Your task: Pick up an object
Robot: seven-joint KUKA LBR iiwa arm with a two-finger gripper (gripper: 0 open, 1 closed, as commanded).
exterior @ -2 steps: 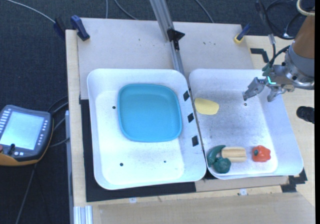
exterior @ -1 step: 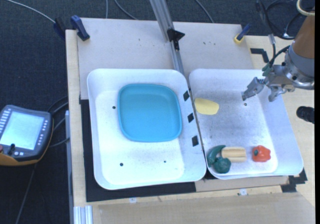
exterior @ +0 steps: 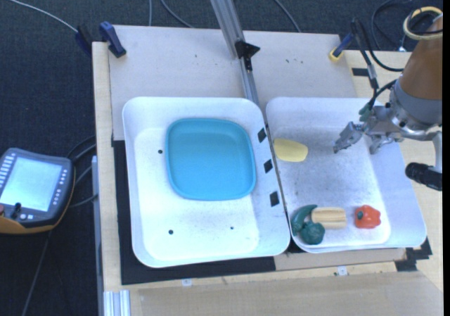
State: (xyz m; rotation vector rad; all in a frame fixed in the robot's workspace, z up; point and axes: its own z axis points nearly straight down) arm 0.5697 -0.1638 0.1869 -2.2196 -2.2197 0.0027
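Note:
My gripper (exterior: 359, 141) hangs over the upper right part of the right bin (exterior: 401, 188), its fingers spread open with nothing between them. A yellow lemon-shaped piece (exterior: 290, 150) lies to its left, by the bin's left wall. Along the bin's near edge sit a green pepper (exterior: 308, 224), a beige cylinder (exterior: 328, 218) and a red tomato-like piece (exterior: 366, 217). All of these lie apart from the gripper.
The left bin (exterior: 144, 188) holds a blue square plate (exterior: 211, 158). A metal post (exterior: 223, 5) slants down to the divider between the bins. A black part (exterior: 424, 175) of the arm juts over the right bin's right rim. A teach pendant (exterior: 31, 188) rests off the bench at left.

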